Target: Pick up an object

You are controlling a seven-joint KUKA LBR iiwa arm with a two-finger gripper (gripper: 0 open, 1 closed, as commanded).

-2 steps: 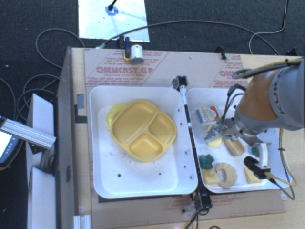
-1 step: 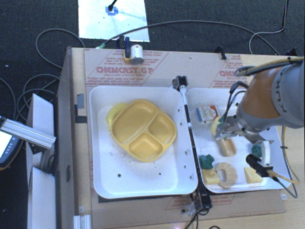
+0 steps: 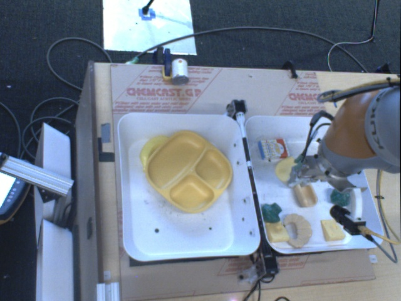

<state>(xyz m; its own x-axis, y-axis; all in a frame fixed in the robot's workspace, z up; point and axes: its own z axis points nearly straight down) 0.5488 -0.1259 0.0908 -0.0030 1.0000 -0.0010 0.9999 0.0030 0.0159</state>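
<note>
Camera view, looking down at a slant on two white bins side by side.

Left bin [image 3: 135, 231]: holding a yellow divided tray [image 3: 188, 168], three compartments, lying tilted, overlapping a paler yellow plate [image 3: 150, 150] peeking out at its upper left.

Right bin [image 3: 266, 127]: holding several small things. Lying near the top, a small white packet with red and blue print [image 3: 272, 148]. Sitting just below it, a pale yellow round piece [image 3: 285, 168], partly covered by the arm. Resting mid-bin, a tan bread-like piece [image 3: 306, 196]. Sitting along the left wall, a dark green lump [image 3: 271, 212], with a yellow block [image 3: 276, 232] just beneath and a tan ring-shaped piece [image 3: 297, 229] touching that block. Lying near the lower right, another yellow block [image 3: 332, 230] and a teal piece [image 3: 340, 197] (partly hidden by the wrist).

Reaching in from the right, grey arm with orange band [image 3: 351, 127]. Gripper [image 3: 299, 177] hanging low over the right bin, just above the tan bread-like piece and beside the pale yellow round piece. Jaws: cannot tell whether apart or together (too blurred and small). Nothing visibly sitting between them.
</note>
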